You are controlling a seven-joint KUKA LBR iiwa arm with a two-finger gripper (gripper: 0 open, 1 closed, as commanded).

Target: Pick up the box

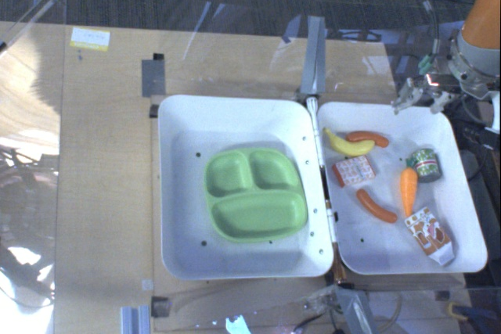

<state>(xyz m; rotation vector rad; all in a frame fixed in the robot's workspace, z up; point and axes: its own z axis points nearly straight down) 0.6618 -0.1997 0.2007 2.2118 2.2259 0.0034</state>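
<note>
Two bins: box point(429, 235) lies at near right corner of right bin point(462, 168), below carrot point(409, 190). Gripper point(419, 94) hovers at far rim; finger state indiscernible.

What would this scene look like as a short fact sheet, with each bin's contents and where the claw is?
left bin: green divided tray
right bin: banana, two sausages, small patterned box, carrot, green can, carton
box position: near the right bin's left side, just below the banana
arm: grey with orange band, at the upper right
claw: over the right bin's top rim, apart from the box
task status: box not yet picked up
</note>
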